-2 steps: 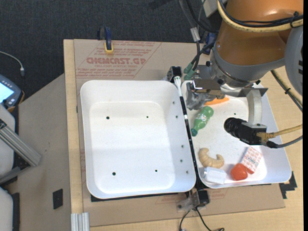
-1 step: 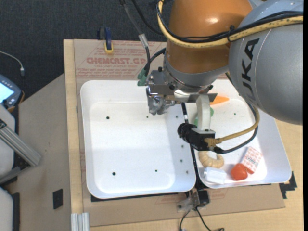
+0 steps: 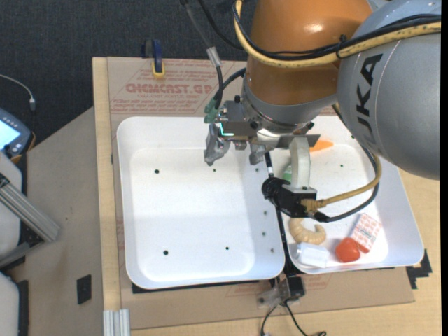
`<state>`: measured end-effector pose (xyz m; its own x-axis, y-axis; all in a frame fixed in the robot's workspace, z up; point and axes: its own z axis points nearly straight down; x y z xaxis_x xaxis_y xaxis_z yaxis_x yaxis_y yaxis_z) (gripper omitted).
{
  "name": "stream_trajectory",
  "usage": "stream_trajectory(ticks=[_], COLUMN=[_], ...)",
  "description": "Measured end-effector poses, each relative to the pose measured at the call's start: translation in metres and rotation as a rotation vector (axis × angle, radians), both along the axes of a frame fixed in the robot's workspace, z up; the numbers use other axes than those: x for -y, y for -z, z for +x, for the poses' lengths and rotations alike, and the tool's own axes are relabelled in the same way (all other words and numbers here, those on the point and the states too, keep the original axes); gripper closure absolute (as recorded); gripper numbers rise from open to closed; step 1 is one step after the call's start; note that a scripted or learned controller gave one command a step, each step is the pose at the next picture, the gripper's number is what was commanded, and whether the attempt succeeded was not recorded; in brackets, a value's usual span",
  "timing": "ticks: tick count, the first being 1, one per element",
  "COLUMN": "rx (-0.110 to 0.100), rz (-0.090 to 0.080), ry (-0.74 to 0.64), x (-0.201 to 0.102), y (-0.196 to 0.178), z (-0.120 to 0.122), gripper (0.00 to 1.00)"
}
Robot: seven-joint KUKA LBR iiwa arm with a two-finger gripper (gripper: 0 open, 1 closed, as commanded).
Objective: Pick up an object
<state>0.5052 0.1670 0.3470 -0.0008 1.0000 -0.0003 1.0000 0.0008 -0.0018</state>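
My gripper (image 3: 233, 152) hangs over the far right corner of the left bin (image 3: 124, 187), close to the wall it shares with the right bin (image 3: 411, 235). Its two fingers (image 3: 212, 150) stand apart, open, with nothing between them. The loose objects lie in the right bin: a beige curved piece (image 3: 309, 232), a red ball (image 3: 348, 250), a white and red packet (image 3: 367, 229), a white block (image 3: 311, 256) and an orange piece (image 3: 322, 145) partly hidden behind the wrist. The arm's orange band and grey body hide much of the right bin's far half.
A black cable (image 3: 280, 191) with a connector hangs from the wrist across the divide between the bins. Both bins rest on a cardboard sheet (image 3: 175, 82) with a blue clip (image 3: 157, 56) at its far edge. Grey equipment stands off the bench at the left.
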Motion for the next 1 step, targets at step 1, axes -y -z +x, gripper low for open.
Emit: stream_trajectory(ticks=[1], rx=[0.002], rz=[0.001], ry=[-0.001], x=[-0.0005], y=[-0.0105], z=[0.0003], gripper=[1.00])
